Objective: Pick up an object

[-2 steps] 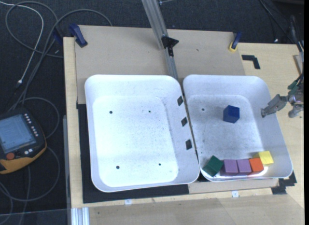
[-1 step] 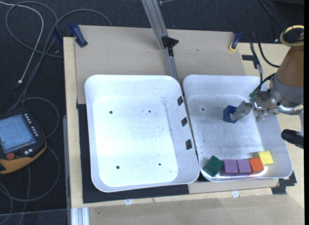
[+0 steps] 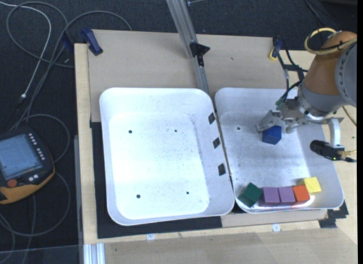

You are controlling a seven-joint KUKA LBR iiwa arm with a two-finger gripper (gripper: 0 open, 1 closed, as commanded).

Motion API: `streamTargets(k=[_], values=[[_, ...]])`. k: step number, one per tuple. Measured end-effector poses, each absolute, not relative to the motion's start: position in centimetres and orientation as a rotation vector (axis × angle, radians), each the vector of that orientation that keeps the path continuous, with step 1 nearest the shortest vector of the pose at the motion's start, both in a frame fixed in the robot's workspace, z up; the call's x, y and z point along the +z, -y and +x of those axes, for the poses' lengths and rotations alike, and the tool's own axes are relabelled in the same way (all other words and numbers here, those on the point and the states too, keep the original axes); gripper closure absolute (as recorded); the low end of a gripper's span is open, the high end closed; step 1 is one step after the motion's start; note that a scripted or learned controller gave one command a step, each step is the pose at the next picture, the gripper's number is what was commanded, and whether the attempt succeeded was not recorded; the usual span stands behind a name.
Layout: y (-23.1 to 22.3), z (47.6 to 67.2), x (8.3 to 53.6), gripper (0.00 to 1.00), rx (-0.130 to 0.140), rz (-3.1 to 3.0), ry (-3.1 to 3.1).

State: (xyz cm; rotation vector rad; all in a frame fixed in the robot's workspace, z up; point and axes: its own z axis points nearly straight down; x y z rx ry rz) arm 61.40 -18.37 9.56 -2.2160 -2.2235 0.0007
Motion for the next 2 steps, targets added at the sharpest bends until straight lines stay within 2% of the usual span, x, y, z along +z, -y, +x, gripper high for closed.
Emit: streamTargets(k=[1,2], values=[[18.5,61.4,11.1,1.0,-0.002,-2.22,2.226],[8.9,66.2,15.8,1.0,-0.012,-2.212,2.234]])
